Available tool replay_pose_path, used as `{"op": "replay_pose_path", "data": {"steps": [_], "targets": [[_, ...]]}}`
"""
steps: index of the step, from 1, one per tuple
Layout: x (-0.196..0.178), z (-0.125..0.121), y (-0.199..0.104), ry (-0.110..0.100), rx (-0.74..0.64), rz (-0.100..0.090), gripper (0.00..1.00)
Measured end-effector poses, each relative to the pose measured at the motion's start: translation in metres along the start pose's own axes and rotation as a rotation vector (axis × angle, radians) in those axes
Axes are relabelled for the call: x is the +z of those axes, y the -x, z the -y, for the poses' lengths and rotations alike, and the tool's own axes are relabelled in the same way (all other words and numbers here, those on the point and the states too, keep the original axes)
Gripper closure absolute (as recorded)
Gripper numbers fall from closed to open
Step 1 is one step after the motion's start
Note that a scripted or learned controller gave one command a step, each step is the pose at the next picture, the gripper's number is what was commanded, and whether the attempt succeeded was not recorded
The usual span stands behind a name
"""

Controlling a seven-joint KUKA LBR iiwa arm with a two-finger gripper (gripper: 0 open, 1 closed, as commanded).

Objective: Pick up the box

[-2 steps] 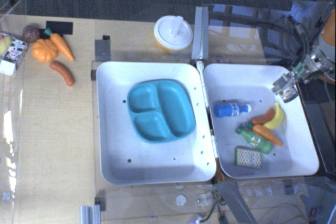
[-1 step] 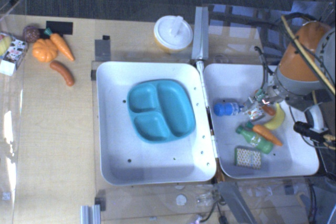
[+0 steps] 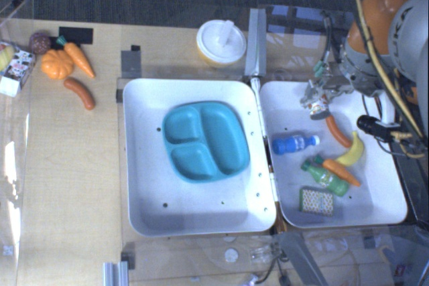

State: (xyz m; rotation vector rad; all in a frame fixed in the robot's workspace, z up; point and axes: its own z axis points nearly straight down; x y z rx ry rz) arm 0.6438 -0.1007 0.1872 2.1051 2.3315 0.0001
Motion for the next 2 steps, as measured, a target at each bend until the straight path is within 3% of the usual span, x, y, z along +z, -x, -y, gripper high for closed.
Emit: {"op": "replay_pose_path", "data": {"steps": [1, 2], "targets": [[0.079, 0.045, 0.016, 0.003, -0.257, 0.0, 1.0], [-0.021, 0.029, -0.012, 0.0, -0.098, 0.0, 1.0]]}}
